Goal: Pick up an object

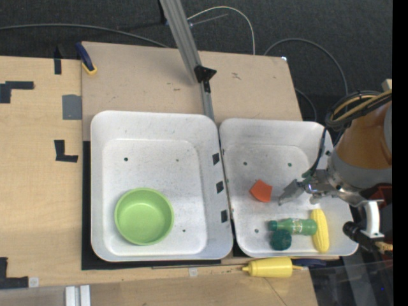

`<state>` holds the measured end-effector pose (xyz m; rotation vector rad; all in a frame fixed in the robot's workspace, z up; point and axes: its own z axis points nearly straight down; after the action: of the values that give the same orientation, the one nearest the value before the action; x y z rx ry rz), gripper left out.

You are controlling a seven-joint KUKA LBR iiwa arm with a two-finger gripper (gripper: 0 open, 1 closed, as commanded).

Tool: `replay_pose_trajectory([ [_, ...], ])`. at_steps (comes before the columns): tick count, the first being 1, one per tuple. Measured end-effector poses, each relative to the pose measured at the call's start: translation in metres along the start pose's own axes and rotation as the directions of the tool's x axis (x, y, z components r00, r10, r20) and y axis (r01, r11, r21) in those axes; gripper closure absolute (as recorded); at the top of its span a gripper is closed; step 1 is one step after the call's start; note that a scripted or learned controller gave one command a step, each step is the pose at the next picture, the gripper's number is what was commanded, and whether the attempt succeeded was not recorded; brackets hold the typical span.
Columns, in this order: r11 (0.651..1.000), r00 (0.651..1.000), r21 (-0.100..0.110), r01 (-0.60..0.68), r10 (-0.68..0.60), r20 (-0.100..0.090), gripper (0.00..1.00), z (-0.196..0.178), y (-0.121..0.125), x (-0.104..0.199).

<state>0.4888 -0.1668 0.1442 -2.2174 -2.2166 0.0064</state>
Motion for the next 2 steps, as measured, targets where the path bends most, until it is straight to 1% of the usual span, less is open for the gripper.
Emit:
replay_pose_trajectory([
  [1,1.0,1.0,-0.001,0.001,-0.001,0.0,0.0,0.054,-0.001,0.001],
  [2,1.0,1.0,-0.003,0.002,-0.002,0.0,1.0,0.041,-0.001,0.001],
])
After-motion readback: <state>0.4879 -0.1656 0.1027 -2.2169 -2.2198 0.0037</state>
